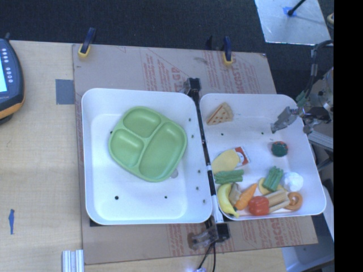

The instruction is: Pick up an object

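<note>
Entry: wooden desk [39,152] bearing two shallow white bins side by side on a cardboard sheet.

Left white bin [96,203]: held one pale green sectioned plastic plate [148,143], lying near the bin's middle, toward its far edge.

Right white bin [255,109]: held the toy food. A tan wedge-shaped toy sandwich [220,114] lay in the far left corner. A small dark green round toy with a red spot [278,148] lay alone near the right edge. Heaped along the near edge were a yellow toy banana [226,199], an orange toy carrot [246,195], a red toy tomato [258,205] and a white round toy [293,181], touching or overlapping.

Arm: the grey two-finger gripper [281,121] hung over the right bin's far right corner, just beside the small green round toy and apart from it. Whether the jaws were open or closed could not be told; nothing was seen between them.

Step, as judged: approach, before any grasp. The next move would call for a descent onto one piece; the isolated green round toy looked the easiest, the heap less so.
</note>
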Controlling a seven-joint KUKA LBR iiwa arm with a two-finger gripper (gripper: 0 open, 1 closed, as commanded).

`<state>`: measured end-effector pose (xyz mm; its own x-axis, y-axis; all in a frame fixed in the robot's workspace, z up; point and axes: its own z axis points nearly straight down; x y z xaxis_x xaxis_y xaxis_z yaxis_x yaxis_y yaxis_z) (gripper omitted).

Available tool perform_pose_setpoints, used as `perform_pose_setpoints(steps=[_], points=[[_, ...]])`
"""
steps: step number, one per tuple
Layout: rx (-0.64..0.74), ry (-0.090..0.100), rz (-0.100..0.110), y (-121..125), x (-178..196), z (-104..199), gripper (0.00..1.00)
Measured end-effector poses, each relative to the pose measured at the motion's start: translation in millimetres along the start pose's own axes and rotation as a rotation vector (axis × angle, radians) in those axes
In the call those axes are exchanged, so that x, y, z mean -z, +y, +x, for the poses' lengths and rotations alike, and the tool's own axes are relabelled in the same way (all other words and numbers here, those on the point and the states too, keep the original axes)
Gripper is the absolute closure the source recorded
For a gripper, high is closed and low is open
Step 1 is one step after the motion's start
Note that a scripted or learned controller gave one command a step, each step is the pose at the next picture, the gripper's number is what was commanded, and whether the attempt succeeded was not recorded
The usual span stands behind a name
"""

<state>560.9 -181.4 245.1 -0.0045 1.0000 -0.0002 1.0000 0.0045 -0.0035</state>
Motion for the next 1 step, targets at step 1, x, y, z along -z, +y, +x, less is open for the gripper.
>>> perform_pose_setpoints(steps=[1], points=[[0.003, 0.004, 0.008, 0.9, -148.1, 43.6, 0.00]])
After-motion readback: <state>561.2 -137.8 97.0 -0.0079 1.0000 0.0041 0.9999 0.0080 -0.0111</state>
